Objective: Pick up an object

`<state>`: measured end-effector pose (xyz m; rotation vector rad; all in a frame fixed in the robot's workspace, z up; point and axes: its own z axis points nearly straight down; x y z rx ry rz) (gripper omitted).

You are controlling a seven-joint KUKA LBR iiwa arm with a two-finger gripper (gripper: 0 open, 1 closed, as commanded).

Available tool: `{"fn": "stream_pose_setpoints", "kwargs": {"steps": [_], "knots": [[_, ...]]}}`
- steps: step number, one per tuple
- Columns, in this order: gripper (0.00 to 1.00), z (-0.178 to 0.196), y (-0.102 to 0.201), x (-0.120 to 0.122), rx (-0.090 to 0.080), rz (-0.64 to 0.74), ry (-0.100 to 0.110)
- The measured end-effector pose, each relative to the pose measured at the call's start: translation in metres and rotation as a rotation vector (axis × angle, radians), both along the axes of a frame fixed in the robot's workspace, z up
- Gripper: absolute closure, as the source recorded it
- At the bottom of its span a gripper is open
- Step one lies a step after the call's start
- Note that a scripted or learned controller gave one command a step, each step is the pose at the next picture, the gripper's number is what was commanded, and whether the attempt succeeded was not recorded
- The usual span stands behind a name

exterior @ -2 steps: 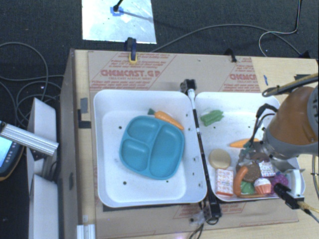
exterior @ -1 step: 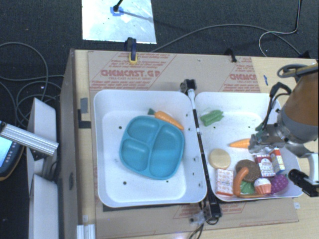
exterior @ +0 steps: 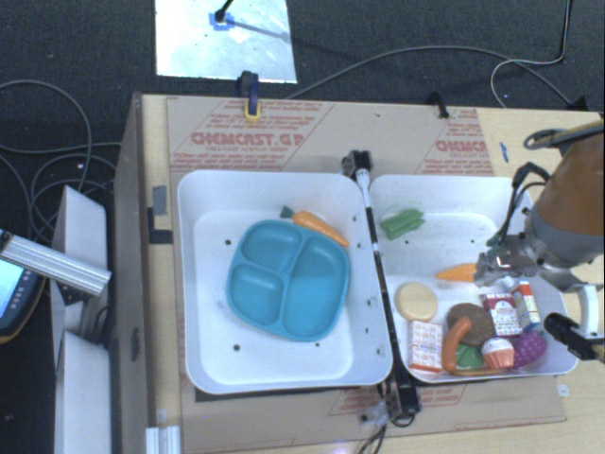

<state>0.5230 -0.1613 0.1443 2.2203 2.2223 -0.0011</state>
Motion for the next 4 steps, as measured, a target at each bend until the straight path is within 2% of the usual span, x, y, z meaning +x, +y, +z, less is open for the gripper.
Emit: {"fn": "stream_pose_setpoints", "kwargs": {"steps": [1, 2, 3, 4], "knots": [[1.00, -0.030, 0.030, -0.026, 0.001, 0.001, -0.001], [0.00, -0.030, 0.030, -0.026, 0.001, 0.000, -0.001], [0.00, -0.056, 0.030, 0.006, 0.002, 0.003, -0.007], [0.00, 0.009, 0.017, 0.118, -0.001, 0.004, -0.006]]}}
